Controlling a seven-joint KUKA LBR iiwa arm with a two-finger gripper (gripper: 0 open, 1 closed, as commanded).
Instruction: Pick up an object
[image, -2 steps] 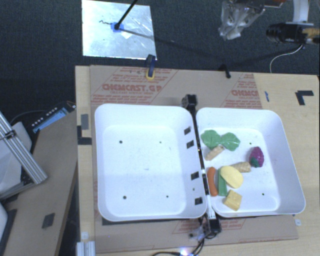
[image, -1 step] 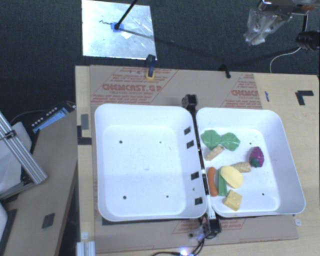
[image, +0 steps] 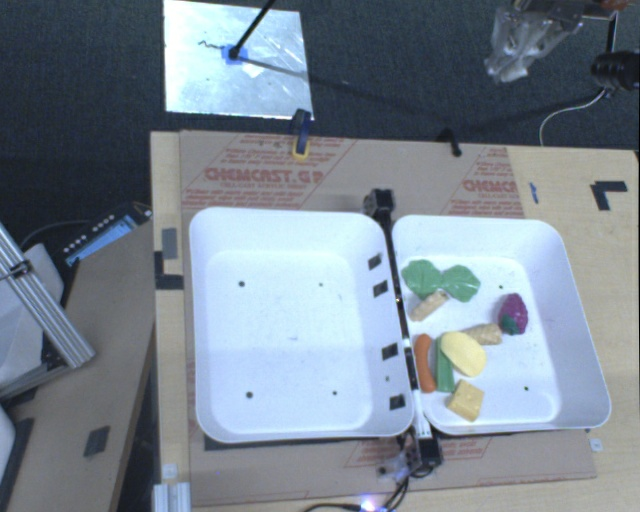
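The gripper (image: 522, 45) hangs high, beyond the far edge of the bench, and nothing is seen between its fingers; whether they are spread I cannot tell. Well below it, in the right bin (image: 565, 290), lie the objects: green leaves (image: 440, 279), a purple piece (image: 513, 313), a yellow one (image: 463, 353). By my judgement, no picking is done yet

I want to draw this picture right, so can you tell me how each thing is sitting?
claw: raised, far behind the bins
left bin: flat on the bench
right bin: holds toy food
green leaf: lying flat
purple piece: lying apart from the rest
carrot: lying along the divider
yellow wedge: lying nearest the front
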